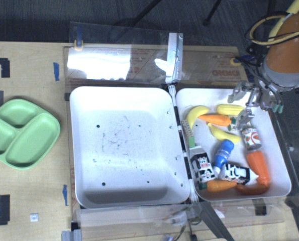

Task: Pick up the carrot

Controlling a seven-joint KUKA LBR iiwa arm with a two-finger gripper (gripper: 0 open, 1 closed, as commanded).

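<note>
While the carrot (215, 119) lies in the right bin (282, 160), between a bent banana (193, 115) and two more bananas, the gripper (243, 115) hangs just beside its leafy end. Nothing sits between its parts, and whether they are spread or pressed together cannot be told. The reach seems to be the step in hand. Next it likely needs to slide over the carrot, go down and pinch it.

I have one fixed camera above the bench, looking down at a slant from a moderate height. Both white bins sit in frame, the left bin (121, 144) at centre and the right bin (282, 159) toward the lower right, with the arm (285, 54) entering at the upper right.
</note>
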